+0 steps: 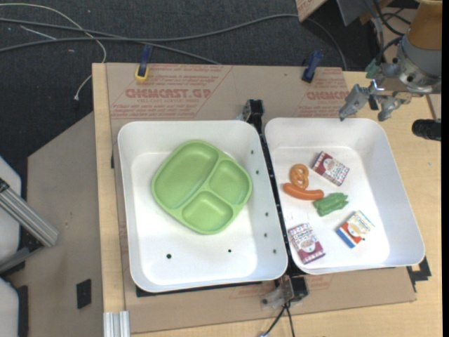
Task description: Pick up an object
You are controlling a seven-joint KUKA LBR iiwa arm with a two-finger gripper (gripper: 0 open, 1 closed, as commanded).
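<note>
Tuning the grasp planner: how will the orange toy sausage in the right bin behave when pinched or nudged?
The orange toy sausage looks smooth and rounded, so it may roll or slip sideways. It seems small and probably light. It touches the tan pretzel-shaped toy, which a nudge would likely shift.

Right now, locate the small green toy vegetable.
The small green toy vegetable lies in the right white bin, just below-right of the orange toy sausage.

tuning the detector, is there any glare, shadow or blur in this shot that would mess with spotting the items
In the camera view the light is even and soft: the white bins are bright but not blown out, with faint shadows under the green plate and the small items. The hot dog and green toy look sharp; print on the packets is too small to read. The gripper is slightly soft.
</note>
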